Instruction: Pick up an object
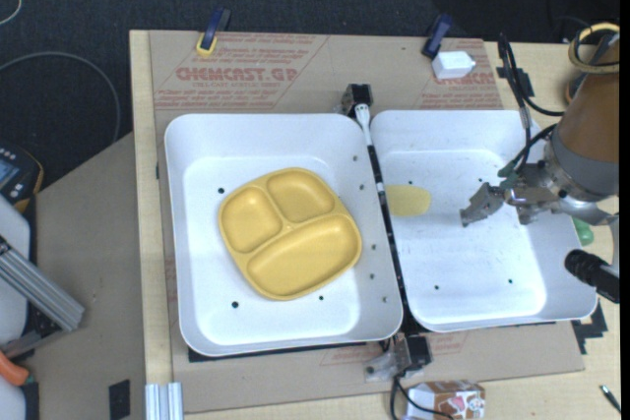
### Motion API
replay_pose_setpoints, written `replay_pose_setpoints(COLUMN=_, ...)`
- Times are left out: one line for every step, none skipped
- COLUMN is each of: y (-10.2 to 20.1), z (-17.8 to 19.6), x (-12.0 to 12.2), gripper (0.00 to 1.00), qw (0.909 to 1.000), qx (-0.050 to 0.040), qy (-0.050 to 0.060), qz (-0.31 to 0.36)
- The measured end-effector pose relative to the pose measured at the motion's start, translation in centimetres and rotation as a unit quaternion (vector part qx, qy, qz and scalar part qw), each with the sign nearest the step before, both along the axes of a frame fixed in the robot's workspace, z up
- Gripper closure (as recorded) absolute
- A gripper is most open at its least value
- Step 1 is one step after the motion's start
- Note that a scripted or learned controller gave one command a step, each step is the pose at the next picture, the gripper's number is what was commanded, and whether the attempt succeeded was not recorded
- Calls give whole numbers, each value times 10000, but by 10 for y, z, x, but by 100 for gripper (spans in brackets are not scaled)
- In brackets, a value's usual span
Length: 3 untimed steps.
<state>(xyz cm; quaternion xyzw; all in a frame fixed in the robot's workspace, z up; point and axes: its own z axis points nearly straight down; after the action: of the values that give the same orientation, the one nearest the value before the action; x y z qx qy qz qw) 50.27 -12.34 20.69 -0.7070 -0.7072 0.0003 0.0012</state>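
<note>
A small pale yellow object (408,201) lies in the right bin (472,305), close to its left wall. My gripper (481,208) hangs over the middle of that bin, to the right of the yellow object and apart from it, with nothing seen between its fingers. The arm reaches in from the right with its orange band above the wrist. A yellow divided plate (288,232) with three compartments rests in the left bin (192,241). A bit of green object (585,233) peeks out by the right bin's right wall, mostly hidden behind the arm.
The two white bins sit side by side on a cardboard sheet (236,64). A white block (453,65) and blue clamps (437,36) lie at the sheet's far edge. Cables run beside the arm at the right.
</note>
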Motion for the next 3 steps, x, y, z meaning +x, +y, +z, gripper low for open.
replay_pose_setpoints(y=63, z=43, x=-24, gripper=0, qw=10000, qx=-2, qy=-17, qz=20)
replay_pose_setpoints(y=145, z=194, x=-22, gripper=0, qw=9999, qx=16, qy=-112, qz=65)
replay_pose_setpoints(y=140, z=195, x=-23, gripper=100, qw=10000, qx=-11, qy=-31, qz=10)
